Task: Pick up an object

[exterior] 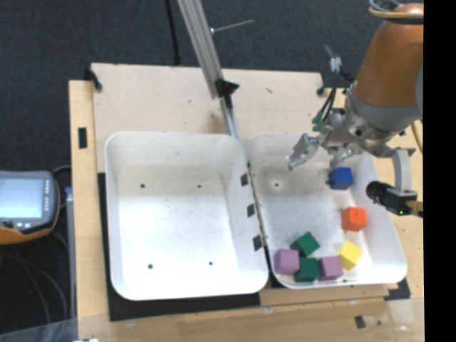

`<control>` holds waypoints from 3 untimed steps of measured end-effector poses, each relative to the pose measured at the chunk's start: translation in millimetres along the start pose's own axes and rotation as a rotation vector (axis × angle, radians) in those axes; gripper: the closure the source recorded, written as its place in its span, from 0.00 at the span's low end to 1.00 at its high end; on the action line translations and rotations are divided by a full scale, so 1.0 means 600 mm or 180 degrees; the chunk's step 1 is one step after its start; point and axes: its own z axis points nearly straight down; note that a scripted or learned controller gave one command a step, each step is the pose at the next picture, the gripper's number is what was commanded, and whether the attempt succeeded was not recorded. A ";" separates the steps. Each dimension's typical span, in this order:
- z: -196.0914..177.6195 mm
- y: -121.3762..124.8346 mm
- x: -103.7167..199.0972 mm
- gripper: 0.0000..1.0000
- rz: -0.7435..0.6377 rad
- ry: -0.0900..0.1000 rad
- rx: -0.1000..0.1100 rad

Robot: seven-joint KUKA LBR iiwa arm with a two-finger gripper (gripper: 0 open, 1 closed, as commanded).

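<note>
Camera view looks down on the bench (pixel 164 98) with its two white bins side by side. The left bin (pixel 178 212) has nothing in it but a few dark specks. The right bin (pixel 285 191) holds all the blocks: a blue block (pixel 341 178) near the bin's far right side, an orange block (pixel 353 219) a little nearer the front, a yellow block (pixel 350 253) by the front right corner, and along the front edge a huddle of two green blocks (pixel 306 244) and two purple blocks (pixel 286 260), some touching one another.

The arm (pixel 388 63) comes in from the right, and its gripper (pixel 303 152) hangs over the far part of the right bin, to the left of the blue block and apart from it. From where I stand, whether its tips are spread or pressed together is not clear enough to say, and I see no block between them.

So I would judge the task barely started: every block lies on the bin floor, none lifted. Left to do is the whole grasp: settle over one block, close on it and raise it. The blue block looks the handiest, being nearest and standing alone.
</note>
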 end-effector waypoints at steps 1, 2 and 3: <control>-0.175 -0.109 -0.101 0.00 0.0015 -0.0012 -0.0019; -0.105 -0.083 -0.011 0.00 -0.0021 0.0001 0.0021; -0.357 -0.130 -0.074 0.00 0.0004 -0.0008 -0.0020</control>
